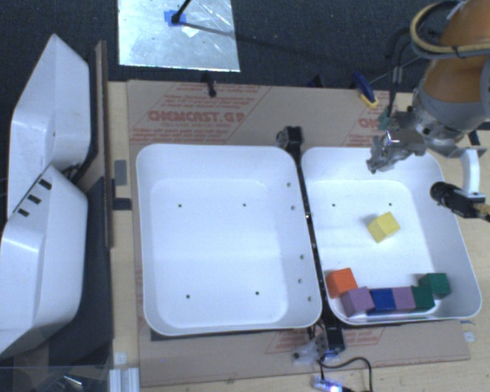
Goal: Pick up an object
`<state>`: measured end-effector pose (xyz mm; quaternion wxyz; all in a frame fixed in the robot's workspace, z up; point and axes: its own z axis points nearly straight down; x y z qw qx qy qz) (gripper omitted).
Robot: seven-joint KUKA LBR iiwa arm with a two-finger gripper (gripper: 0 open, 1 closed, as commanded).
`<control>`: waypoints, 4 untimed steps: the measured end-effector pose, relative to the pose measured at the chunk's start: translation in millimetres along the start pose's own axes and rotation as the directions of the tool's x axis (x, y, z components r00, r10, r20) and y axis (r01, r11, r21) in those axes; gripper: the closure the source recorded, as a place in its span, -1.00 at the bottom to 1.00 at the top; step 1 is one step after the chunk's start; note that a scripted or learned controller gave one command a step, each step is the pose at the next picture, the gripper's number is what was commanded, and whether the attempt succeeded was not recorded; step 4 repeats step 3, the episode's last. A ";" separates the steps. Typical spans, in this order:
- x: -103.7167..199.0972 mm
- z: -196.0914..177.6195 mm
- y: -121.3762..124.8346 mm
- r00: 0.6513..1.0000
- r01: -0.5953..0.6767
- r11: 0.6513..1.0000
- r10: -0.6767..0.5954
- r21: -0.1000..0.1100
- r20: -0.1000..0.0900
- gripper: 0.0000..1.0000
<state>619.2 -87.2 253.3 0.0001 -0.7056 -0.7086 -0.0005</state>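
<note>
A yellow block (384,226) lies alone near the middle of the right bin (351,194). Along that bin's front wall sit an orange block (340,282), a purple block (357,300), a blue block (383,300), a second purple block (403,298) and a green block (432,289). My gripper (382,158) hangs over the back edge of the right bin, up and slightly right of the yellow block, with nothing visible between its fingers.
The left bin (220,235) stands beside the right one on a cardboard sheet (196,113). A black divider clip (291,135) sits at the back between the bins. A shiny metal plate (177,21) lies behind. White housings (45,186) stand far left.
</note>
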 end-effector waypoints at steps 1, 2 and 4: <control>48.2 15.3 -18.1 1.000 0.000 1.000 0.000 0.000 0.000 1.00; 89.5 11.4 -46.7 1.000 0.000 1.000 0.000 0.000 0.000 1.00; 139.5 13.5 -77.0 1.000 0.001 1.000 -0.001 0.001 0.000 1.00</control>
